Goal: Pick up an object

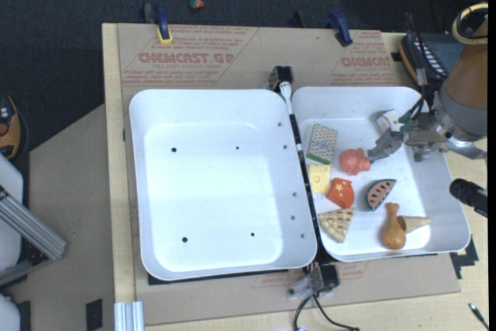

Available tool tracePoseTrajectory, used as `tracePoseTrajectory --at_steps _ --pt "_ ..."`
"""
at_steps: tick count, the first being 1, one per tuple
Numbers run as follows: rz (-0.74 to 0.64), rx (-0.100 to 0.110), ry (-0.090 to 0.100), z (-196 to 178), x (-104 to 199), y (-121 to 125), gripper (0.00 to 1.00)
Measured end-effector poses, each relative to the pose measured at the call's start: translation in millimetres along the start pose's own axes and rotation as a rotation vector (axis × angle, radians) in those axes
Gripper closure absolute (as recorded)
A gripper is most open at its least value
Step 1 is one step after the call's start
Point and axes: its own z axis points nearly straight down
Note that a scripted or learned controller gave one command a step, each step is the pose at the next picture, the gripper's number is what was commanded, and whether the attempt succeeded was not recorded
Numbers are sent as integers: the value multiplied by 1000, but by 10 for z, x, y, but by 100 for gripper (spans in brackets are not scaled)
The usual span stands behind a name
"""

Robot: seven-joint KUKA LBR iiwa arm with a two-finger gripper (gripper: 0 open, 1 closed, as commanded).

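Observation:
The right bin (pixel 434 108) holds several toy foods: a grey-green cracker (pixel 322 142), a yellow cheese block (pixel 318 177), a pink lump (pixel 354 160), a red piece (pixel 341 192), a watermelon slice (pixel 380 194), a pizza wedge (pixel 336 224), a brown drumstick (pixel 393 229) and a pale cone (pixel 418 224). My gripper (pixel 382 136) hangs over the right bin's upper middle, just right of the pink lump. It is open, with nothing between its fingers. The lower fingertip (pixel 377 152) ends close to the pink lump.
The left bin (pixel 147 167) lies alongside, with a black divider strip (pixel 294 143) between the two. Blue clamps (pixel 161 18) hold the board at the far edge. A black part (pixel 469 195) juts in at the right bin's right rim.

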Motion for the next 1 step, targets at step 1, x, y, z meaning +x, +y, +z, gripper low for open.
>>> tracePoseTrajectory --at_steps 1 --pt "0 2 -2 1232 323 199 0"
